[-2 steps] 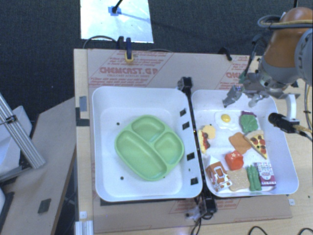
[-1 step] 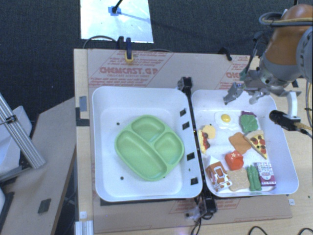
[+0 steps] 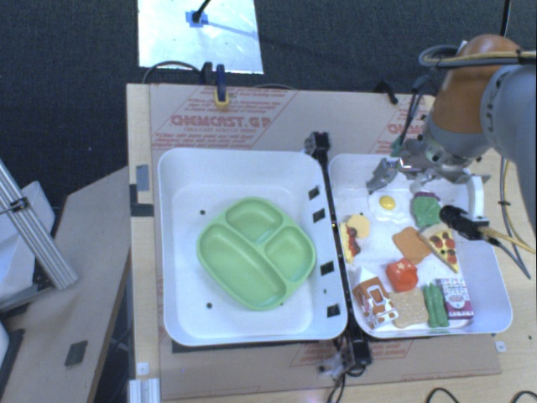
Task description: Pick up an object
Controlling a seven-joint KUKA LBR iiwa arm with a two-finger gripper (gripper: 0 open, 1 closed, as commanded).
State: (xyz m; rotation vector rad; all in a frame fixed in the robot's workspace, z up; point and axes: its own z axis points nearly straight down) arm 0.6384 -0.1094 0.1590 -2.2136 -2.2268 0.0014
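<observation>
I am logging the fried egg (image 3: 387, 205) lying in the right bin (image 3: 497, 285), sitting just below and left of my gripper (image 3: 384, 175), whose grip state I cannot tell.

You see two white bins (image 3: 252, 162) of smooth, faintly glossy plastic; the green divided plate (image 3: 256, 253) in the left one looks like matt plastic; the toy foods in the right bin, such as the fried egg (image 3: 387, 205) and the red tomato (image 3: 402, 274), read as smooth moulded plastic with a slight sheen; the tabletop (image 3: 243, 120) is pale wood-like board under printed, papery film; the arm's (image 3: 482, 91) shell is smooth grey and orange, with dull metal at the wrist.
</observation>
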